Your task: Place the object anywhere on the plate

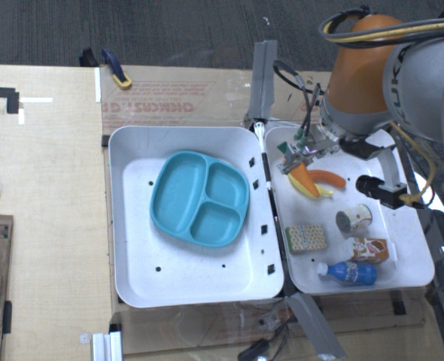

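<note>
Gripper (303, 155), finger state indiscernible, hovered at the carrot (304, 177), right of the plate (199, 198); neighbouring banana (310, 190) risked a crowded, slipping grasp

Turquoise-blue plate (200, 198) in a white bin (132, 277); orange carrot (302, 177), yellow banana (306, 191), green-and-tan checked sponge (306, 238), blue bottle (350, 274) with white cap, brown-and-white carton (371, 250); grey arm (425, 81) banded orange

two white bins (132, 224), one blue plate (199, 198), six small objects (306, 237).
</note>
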Robot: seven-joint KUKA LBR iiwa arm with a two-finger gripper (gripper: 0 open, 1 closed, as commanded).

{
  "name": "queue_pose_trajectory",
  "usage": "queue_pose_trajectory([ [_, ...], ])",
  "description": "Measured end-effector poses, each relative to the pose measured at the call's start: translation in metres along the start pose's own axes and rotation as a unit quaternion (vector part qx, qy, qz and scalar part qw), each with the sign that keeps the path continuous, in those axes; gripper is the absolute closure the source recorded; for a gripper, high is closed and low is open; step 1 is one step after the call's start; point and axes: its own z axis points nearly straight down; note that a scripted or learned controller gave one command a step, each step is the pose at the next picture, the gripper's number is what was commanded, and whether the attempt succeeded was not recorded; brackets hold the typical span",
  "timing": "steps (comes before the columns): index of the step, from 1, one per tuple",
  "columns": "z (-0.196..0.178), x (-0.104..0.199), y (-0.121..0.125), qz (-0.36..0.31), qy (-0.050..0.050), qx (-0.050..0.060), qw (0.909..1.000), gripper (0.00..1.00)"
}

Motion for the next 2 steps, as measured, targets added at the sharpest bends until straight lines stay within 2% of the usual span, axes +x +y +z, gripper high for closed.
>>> queue_pose_trajectory([
  [1,0.000,0.099,-0.007,-0.059,0.000,0.000,0.9983,1.00],
  [2,-0.031,0.071,0.023,0.116,-0.001,-0.001,0.9932,1.00],
])
